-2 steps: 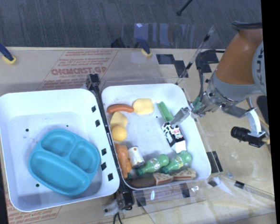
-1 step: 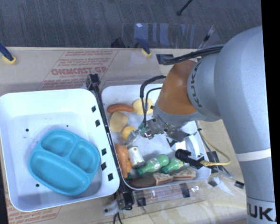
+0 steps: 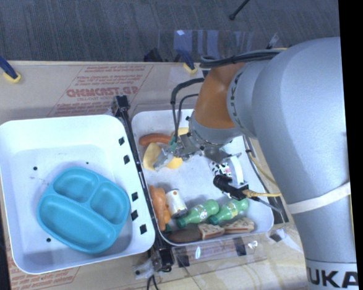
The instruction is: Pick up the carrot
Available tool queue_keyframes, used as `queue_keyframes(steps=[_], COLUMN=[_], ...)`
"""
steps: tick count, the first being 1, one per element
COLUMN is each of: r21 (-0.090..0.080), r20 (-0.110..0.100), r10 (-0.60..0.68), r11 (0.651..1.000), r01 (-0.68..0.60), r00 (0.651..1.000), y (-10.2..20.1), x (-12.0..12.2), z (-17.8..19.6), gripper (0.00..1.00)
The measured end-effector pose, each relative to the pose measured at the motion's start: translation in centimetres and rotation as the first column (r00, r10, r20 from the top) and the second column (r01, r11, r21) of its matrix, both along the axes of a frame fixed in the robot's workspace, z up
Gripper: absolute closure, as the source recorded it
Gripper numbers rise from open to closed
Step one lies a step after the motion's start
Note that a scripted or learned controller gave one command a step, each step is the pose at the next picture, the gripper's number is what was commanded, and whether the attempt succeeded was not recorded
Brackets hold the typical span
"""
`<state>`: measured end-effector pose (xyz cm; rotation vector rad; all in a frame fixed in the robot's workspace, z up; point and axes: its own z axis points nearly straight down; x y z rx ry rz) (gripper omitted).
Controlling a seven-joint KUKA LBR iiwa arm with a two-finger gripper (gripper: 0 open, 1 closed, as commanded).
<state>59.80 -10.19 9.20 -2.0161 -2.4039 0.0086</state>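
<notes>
Nearest the camera, along the right bin's point(image 3: 264, 213) front wall, lie a brown slab and a cracker point(image 3: 210, 230), then two green bottles point(image 3: 212, 212). The carrot point(image 3: 158, 205) lies against that bin's left wall, beside a small can point(image 3: 175, 202). Farther back, the gripper point(image 3: 170, 153) hangs over a yellow banana-like piece point(image 3: 151, 156), apart from the carrot; its grip cannot be made out. A blue divided plate point(image 3: 83, 207) sits in the left bin point(image 3: 14, 140).

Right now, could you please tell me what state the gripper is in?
Gripper: over the right bin, above yellow food; open or shut cannot be told. The carrot lies apart from it.
</notes>
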Motion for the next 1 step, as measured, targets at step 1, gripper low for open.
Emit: queue_keyframes(steps=[1], r21=[0.0], r20=[-0.006], r10=[0.007], r11=[1.0], r01=[-0.007], r00=[1.0], y=[0.0], x=[-0.04], z=[0.96], gripper=[1.0])
